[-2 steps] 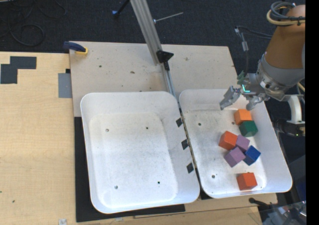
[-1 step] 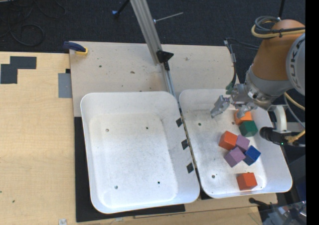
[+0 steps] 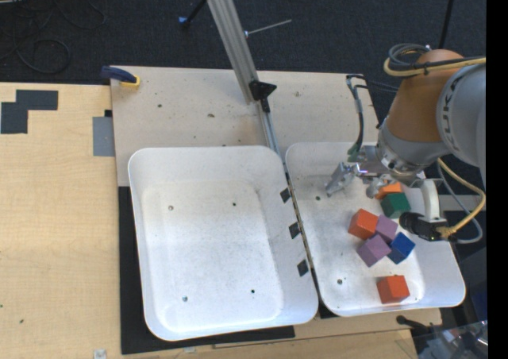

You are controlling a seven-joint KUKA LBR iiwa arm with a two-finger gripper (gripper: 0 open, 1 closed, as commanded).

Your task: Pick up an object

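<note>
- The right bin (image 3: 333,286) holds the blocks: an orange cube (image 3: 363,223), two purple cubes (image 3: 386,228) (image 3: 373,250), a blue cube (image 3: 402,247), a green cube (image 3: 394,204) and an orange-red cube (image 3: 393,288) lying apart near the front edge.
- These blocks are roughly cubic, with no clear long axis; most sit turned cornerwise to the bin's walls.
- The arm (image 3: 432,111) bends down from the right over the bin's far part.
- The gripper (image 3: 340,181) hangs low, left of the cluster; whether its claw is open or closed cannot be told.
- Partial lettering "KU" shows on the arm's grey shell.
- The left bin (image 3: 159,191) lies beside it.
</note>
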